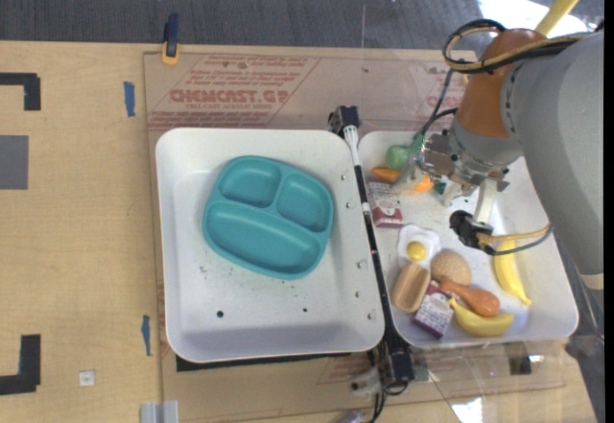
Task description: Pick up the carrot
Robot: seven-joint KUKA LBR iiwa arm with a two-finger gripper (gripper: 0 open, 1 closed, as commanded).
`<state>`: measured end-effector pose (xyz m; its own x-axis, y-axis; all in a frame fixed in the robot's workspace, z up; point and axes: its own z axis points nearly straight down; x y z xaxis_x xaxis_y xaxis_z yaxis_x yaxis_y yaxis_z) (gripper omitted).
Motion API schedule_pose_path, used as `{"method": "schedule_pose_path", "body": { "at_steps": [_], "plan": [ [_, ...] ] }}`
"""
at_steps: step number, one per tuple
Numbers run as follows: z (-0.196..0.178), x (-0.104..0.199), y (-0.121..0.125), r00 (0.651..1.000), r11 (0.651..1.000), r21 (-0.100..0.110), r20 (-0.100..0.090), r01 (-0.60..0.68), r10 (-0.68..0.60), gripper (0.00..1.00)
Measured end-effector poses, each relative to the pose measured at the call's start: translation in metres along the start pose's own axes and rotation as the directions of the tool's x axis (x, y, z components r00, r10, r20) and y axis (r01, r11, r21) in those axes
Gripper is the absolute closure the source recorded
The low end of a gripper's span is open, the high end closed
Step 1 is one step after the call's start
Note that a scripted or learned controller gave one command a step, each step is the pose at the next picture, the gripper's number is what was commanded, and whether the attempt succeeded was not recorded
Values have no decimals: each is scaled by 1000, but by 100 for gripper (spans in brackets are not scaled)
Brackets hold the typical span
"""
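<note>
The carrot (385, 176), orange with a green leafy top, lies in the far left corner of the right bin (552, 316). My gripper (436, 174) hangs low over that corner, just right of the carrot and close to it. The wrist and its orange band cover the gripper's tip, so its contact with the carrot cannot be made out. A small orange patch shows beside the gripper's lower edge.
The right bin also holds a fried egg (415, 248), a bread roll (411, 287), a drumstick (468, 294), two bananas (509, 277), a purple carton (434, 314) and a small packet (387, 213). A teal divided plate (269, 215) lies in the left bin (182, 248).
</note>
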<state>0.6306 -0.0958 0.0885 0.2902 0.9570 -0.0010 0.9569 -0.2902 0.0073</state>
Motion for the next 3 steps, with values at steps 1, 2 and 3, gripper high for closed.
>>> {"method": "schedule_pose_path", "body": {
  "at_steps": [1, 2, 3],
  "plan": [
    [-13, -1, 2, 1000, 1000, -3, 6, 7, -7, 100],
    [-12, -1, 1, 1000, 1000, -2, 7, 7, -7, 0],
    [-23, 0, 2, 1000, 1000, -6, 8, 10, -10, 100]
  ]
}}
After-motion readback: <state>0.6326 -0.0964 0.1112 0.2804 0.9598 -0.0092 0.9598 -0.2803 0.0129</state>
